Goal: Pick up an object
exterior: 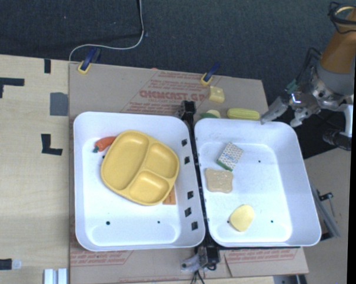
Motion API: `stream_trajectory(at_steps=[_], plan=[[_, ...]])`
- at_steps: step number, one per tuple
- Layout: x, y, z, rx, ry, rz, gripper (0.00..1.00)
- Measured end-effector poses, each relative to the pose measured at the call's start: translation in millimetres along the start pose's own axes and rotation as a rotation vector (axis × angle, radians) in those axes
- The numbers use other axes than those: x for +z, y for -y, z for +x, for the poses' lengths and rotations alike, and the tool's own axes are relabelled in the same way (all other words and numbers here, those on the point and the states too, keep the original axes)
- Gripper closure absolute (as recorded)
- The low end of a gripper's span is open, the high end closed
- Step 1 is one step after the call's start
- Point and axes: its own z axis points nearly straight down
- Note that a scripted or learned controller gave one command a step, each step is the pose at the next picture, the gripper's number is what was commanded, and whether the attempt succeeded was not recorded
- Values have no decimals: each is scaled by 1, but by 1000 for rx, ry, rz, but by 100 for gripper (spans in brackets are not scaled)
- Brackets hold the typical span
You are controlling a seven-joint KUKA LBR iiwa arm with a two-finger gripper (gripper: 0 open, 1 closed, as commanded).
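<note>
Fingers point(272, 112) of my gripper point(283, 114) stand spread apart with nothing between them, above the far right corner of the right bin point(303, 173). In that bin lie a checkered sponge point(230, 155), a slice of toast point(218, 181) just beside it, and a yellow lemon-like piece point(242, 218) nearer the front. The left bin point(85, 181) holds a yellow divided plate point(140, 167).

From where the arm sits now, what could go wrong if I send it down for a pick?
The gripper hangs over the right bin's far rim, so a straight descent may hit the rim. The sponge and the bread slice lie close together; a grasp on one may nudge the other. The yellow piece looks rounded and might slip.
</note>
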Motion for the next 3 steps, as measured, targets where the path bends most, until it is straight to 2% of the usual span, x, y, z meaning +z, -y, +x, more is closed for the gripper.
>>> stream_trajectory(at_steps=[1, 2, 3], plan=[[120, 7, 64, -3, -6, 13, 0], [153, 48, 105, -2, 1, 1, 0], [152, 21, 117, -1, -1, -1, 0]])
